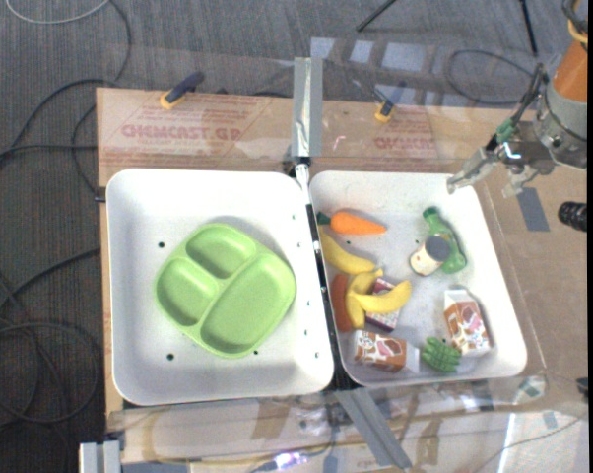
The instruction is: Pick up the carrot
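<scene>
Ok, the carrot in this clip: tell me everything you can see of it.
The small orange toy carrot with a dark green stem end looks like smooth plastic. It lies flat in the right white bin, near its upper left corner, stem toward the divider, tip pointing right. A yellow toy banana lies just below it; whether they touch is unclear.
</scene>
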